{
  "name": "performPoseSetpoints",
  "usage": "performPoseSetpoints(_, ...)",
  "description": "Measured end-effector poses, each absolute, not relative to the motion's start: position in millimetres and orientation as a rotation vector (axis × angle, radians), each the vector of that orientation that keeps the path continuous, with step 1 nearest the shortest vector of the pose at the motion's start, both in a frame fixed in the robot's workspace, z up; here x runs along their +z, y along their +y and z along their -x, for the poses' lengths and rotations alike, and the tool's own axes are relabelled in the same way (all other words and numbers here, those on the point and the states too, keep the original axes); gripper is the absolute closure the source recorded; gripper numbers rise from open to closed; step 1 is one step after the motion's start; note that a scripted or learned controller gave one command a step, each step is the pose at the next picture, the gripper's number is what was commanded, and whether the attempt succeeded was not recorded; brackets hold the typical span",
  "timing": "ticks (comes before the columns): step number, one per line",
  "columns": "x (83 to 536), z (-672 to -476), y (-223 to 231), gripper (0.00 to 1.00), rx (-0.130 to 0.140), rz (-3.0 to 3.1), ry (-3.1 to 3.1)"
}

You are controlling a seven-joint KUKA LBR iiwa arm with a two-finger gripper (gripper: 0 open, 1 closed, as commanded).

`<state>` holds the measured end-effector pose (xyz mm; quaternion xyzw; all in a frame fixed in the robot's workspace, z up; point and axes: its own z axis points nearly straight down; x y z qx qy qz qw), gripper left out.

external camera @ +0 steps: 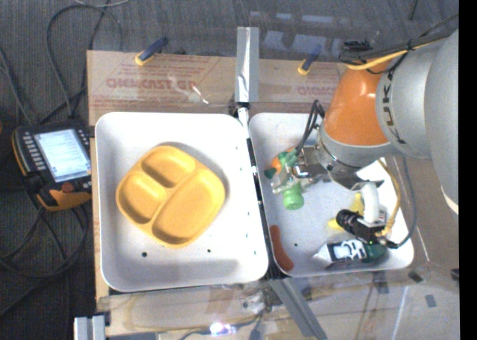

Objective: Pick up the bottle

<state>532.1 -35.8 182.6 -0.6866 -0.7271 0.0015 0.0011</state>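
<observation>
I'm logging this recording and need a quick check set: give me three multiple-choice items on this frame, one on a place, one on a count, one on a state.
1. Where does the yellow divided tray lie?
A. In the left bin
B. In the right bin
C. On the floor

2. How many compartments does the tray have?
A. One
B. Three
C. Six

3. How does the clear bottle with the green cap stand relative to the tool?
A. It lies in the right bin right at the tool's tip
B. It is lifted high above both bins
C. It rests inside the yellow tray

Answers: 1 A, the tray sits in the middle of the left bin. 2 B, ridges split it into three hollows. 3 A, the bottle is low in the right bin with the arm's end over it.
</observation>
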Motion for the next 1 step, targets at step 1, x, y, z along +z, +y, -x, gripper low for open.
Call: performPoseSetpoints(1, 182.2, -551.4, -22.1, 1.0, 0.005, 2.162, -2.275)
